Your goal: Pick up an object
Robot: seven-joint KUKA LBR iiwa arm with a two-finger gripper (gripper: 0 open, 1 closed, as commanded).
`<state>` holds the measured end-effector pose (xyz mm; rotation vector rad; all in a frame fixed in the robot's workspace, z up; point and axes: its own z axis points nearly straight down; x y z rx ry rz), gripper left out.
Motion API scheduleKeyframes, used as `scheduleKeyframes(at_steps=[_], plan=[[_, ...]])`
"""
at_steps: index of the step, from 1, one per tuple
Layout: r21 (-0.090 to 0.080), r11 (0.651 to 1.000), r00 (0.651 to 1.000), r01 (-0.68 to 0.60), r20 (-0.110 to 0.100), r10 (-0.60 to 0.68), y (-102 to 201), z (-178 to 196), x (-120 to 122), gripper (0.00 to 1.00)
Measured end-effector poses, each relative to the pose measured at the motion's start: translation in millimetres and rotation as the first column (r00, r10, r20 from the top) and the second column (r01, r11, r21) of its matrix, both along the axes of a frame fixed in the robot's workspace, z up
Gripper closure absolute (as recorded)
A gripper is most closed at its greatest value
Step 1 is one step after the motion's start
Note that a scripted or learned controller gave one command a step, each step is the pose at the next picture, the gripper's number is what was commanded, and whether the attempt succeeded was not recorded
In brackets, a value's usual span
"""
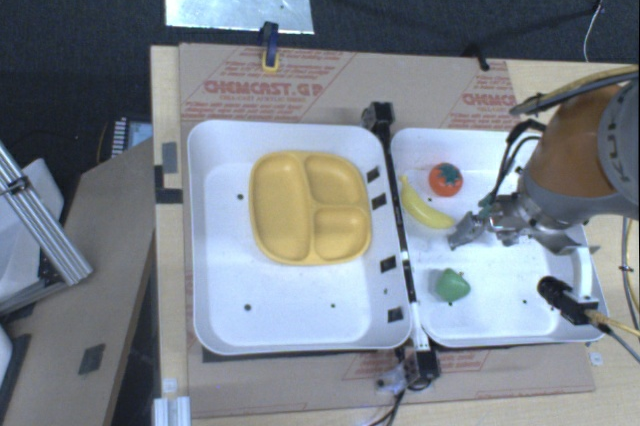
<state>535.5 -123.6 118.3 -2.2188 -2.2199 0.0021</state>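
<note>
Over the counter [330, 74], the left bin [215, 244] carries a yellow divided plate [308, 206]; the right bin [495, 314] holds the toys. The arm [585, 149] hangs at the frame's right, its pincer [467, 234] low, whether spread or pressed together I cannot tell. Banana [425, 207] just left of it: light, smooth, probably slippery, best taken across its middle. Tomato [446, 178] above, green pepper [452, 285] below.
</note>
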Motion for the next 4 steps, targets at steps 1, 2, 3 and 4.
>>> scheduleKeyframes(at_steps=[1, 2, 3, 4], plan=[[0.000, 1.000, 1.000, 0.000, 0.000, 0.000, 0.5, -35.9, -0.1, 0.00], [-0.002, 1.000, 1.000, 0.001, 0.005, -0.001, 0.0, -23.8, 1.1, 1.00], [-0.003, 1.000, 1.000, -0.004, 0.010, 0.004, -3.3, 31.7, 12.7, 1.00], [-0.003, 1.000, 1.000, -0.004, 0.009, 0.004, -3.9, 95.3, 14.4, 1.00]])
